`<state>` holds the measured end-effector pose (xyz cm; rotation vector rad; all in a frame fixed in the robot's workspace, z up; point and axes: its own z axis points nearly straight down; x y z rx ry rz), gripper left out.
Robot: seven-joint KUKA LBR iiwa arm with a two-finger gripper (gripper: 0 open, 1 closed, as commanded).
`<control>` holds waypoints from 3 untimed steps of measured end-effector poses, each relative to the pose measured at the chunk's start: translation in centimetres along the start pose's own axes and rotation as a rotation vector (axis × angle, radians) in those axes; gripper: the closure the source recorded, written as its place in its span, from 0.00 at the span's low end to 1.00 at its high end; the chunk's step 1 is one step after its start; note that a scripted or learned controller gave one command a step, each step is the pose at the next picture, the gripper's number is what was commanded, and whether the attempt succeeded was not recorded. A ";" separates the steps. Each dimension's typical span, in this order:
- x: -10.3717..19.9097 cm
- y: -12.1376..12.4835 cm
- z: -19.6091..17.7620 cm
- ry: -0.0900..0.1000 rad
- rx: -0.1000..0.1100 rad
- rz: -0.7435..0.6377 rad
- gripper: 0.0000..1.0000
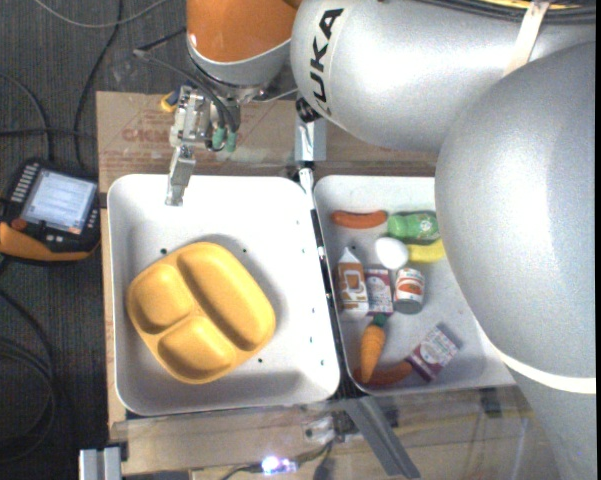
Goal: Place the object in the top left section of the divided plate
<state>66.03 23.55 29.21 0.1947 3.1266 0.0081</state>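
In the left bin (280, 358), a bare yellow divided plate (201, 310); jaws' state indiscernible.

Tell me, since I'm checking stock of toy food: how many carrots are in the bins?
1. The carrot lies near the front of the right bin, below the small cartons. The arm covers part of that bin, so more could be hidden.

Yellow divided plate (201, 311) in left bin (270, 203), jaws (177, 190) above its top-left corner, toy foods in right bin (330, 193)
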 end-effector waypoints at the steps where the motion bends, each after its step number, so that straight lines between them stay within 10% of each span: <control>1: -0.1 0.1 -1.0 -0.002 -0.003 0.001 1.00; 2: -0.1 0.1 -0.9 -0.002 -0.003 0.001 0.00; 3: -0.1 0.1 -1.9 -0.005 -0.005 0.001 1.00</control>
